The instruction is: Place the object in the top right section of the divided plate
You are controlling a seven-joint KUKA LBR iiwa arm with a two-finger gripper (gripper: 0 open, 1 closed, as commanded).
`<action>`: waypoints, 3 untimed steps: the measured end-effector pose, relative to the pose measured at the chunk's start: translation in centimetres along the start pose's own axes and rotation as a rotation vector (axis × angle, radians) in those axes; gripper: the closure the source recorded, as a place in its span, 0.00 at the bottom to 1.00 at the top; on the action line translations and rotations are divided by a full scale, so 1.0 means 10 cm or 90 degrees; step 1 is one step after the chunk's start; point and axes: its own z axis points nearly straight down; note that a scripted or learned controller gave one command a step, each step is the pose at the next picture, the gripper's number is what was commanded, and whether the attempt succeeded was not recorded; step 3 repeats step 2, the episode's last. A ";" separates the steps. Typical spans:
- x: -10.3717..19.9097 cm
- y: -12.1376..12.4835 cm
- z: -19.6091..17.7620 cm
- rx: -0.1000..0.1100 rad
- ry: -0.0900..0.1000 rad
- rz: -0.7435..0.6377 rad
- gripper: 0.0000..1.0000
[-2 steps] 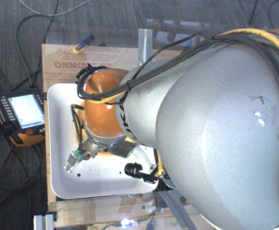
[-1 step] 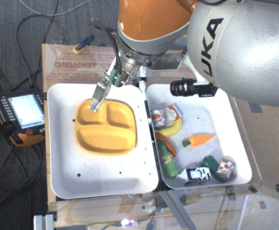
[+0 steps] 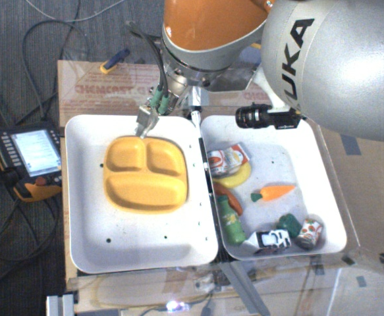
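A yellow divided plate (image 3: pixel 145 174) lies in the left bin (image 3: pixel 89 242), with two small sections at its far side and one wide section at the near side. The top right section (image 3: pixel 165 155) holds nothing. My gripper (image 3: pixel 145 121) hangs over the plate's far edge, just above the ridge between the two small sections. I see no object at its tip. The loose objects lie in the right bin (image 3: pixel 310 143): a banana (image 3: pixel 239 175) with a red and white packet (image 3: pixel 227 160) on it, and an orange carrot (image 3: pixel 274 193).
The right bin also holds a green bottle (image 3: pixel 232 220), a black and white toy car (image 3: pixel 273 240), a dark green piece (image 3: pixel 289 224) and a small can (image 3: pixel 310 232). The arm's big orange and grey body covers the bench's far side. A handheld controller (image 3: pixel 28 151) lies left of the bench.
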 end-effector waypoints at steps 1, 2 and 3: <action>0.14 -0.56 0.40 -0.002 0.003 0.098 1.00; 0.38 -0.36 0.63 -0.002 0.002 0.123 1.00; 0.38 -0.36 0.63 -0.002 0.002 0.123 1.00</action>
